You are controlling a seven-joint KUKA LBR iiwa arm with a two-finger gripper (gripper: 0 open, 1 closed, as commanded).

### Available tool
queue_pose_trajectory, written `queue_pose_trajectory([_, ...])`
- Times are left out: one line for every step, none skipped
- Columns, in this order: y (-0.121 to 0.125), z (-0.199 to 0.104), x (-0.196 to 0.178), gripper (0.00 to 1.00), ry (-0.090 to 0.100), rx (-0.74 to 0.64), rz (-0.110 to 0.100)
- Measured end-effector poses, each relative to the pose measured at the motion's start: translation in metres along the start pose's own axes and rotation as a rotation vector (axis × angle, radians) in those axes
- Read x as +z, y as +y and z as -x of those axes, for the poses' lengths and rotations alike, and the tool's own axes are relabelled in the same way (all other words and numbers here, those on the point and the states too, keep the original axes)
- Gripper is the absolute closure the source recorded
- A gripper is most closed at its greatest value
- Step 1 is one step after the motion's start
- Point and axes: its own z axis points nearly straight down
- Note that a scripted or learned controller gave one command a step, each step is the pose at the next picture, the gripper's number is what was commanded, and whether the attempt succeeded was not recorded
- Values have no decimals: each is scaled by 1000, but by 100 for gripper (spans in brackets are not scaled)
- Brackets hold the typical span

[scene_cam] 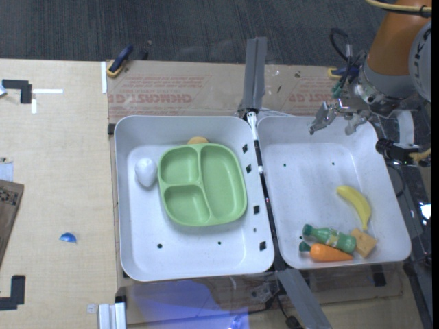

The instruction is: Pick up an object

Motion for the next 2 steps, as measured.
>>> queue_pose_trajectory([-80, 39, 52, 0, 0, -116, 1])
queue_pose_trajectory([-125, 77, 110, 0, 5, -2, 1])
